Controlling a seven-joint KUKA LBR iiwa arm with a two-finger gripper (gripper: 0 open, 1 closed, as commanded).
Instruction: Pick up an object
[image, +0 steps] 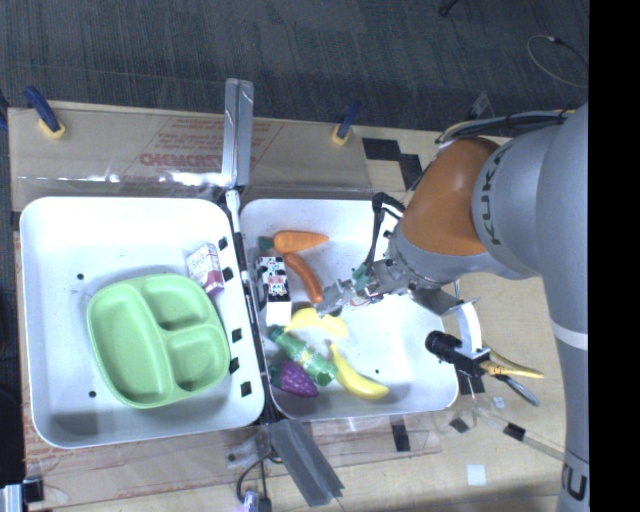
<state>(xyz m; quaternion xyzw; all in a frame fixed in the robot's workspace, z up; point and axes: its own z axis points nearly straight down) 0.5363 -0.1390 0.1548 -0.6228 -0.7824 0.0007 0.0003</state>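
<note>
**Reaching into the right bin**

I am leaning in from the right, my gripper (340, 296) hanging low over the right bin (420, 385), just beside the toy food. How it is set, released or clenched, I cannot tell.

I am counting here: two carrots (300, 241), one lying across the back, one slanting toward me; two bananas (358, 378); one grape bunch (294, 379); one green toy (305, 352); one small dark box (272, 277) against the divider.

The left bin (50, 300) is bearing one green tray (157, 339) with three compartments and one small carton (205, 266) at the tray's far corner.
</note>
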